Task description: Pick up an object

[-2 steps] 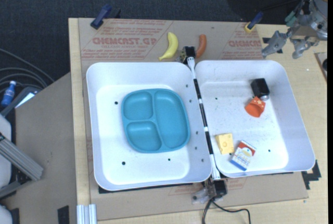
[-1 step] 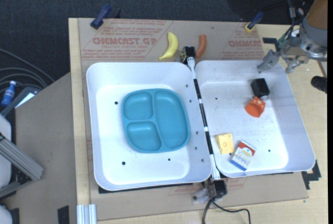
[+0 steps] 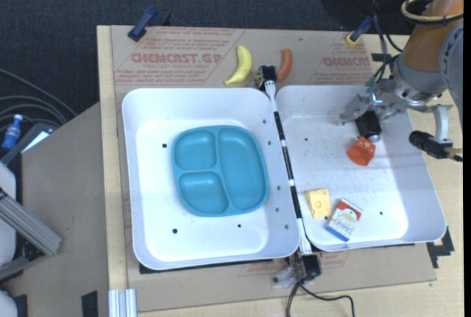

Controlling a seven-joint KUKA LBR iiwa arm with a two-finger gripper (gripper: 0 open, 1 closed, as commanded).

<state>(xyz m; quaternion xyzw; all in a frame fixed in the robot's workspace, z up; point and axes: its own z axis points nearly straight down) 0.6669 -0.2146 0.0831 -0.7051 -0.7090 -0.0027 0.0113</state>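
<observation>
An orange object (image 3: 361, 152), perhaps a small cup or toy piece, lies in the right bin (image 3: 412, 220) directly below the gripper (image 3: 368, 126), touching or nearly touching its dark fingertips. Whether the fingers are spread or closed cannot be told from this angle, and nothing is clearly seen between them. Farther from the fingers, toward the bin's near edge, sit a yellow cheese wedge (image 3: 319, 202) and, just beside it, a small red, white and blue carton (image 3: 343, 219). The left bin (image 3: 147, 234) holds a blue divided plate (image 3: 219, 170). Beyond the bins, on the bench, lie a toy banana (image 3: 240, 66) and an orange sausage-shaped toy (image 3: 284, 64).
</observation>
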